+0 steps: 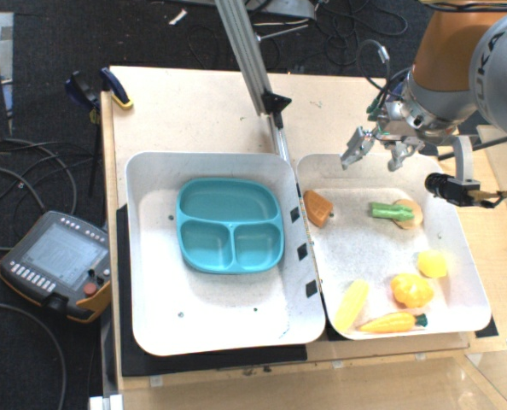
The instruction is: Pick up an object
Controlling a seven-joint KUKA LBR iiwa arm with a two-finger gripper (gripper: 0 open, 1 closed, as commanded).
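Here my gripper [378,150] hangs open and empty above the far edge of the right bin [467,254]. Below it in that bin lie a green piece [390,212], an orange piece [317,207], and yellow pieces [411,290] near the front. A teal tray [230,225] sits in the left bin [151,272].

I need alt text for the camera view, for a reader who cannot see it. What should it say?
A grey robot arm's open pincer hovers above the back of the right bin, holding nothing. That bin holds toy foods: a green piece, an orange-brown piece and several yellow pieces. The left bin holds a teal divided tray.
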